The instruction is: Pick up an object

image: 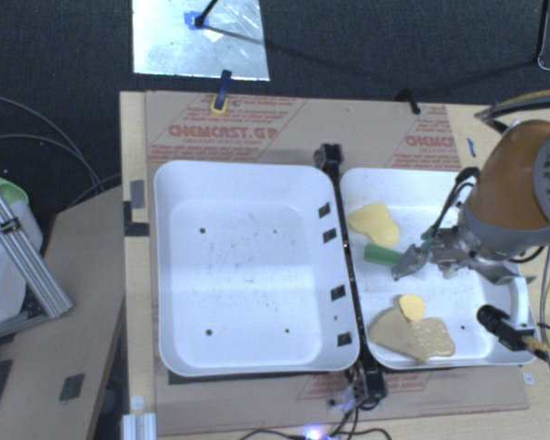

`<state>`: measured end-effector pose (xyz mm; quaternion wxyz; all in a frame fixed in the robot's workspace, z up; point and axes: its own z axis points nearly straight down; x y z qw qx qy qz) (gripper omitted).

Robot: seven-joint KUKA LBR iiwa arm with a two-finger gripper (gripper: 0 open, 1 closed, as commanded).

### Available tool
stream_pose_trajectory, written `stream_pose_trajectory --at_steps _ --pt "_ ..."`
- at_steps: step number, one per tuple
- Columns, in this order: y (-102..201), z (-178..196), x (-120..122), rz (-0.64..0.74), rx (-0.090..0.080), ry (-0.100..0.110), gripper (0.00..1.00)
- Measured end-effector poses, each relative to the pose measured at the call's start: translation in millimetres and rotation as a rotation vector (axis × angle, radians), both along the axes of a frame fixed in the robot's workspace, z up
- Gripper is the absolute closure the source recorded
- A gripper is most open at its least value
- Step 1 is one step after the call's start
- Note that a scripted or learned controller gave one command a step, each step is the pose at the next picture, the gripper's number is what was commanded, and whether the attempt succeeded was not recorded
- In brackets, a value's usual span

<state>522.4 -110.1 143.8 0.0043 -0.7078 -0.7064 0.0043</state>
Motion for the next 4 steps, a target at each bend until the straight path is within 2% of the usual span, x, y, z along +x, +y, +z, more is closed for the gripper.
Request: stream_pose_trajectory --at_steps 1,2,3,4 --pt "-56.5 -62.2 99.1 0.005 -0.003 -0.016 0.00" --pt "14.8 -6.7 129.9 0.013 0.002 -0.021 0.00" --pt "84.8 44.6 116.9 0.012 0.002 -0.020 0.00" --pt "96.2 40.2 46.8 0.003 0.001 -0.009 0.00"
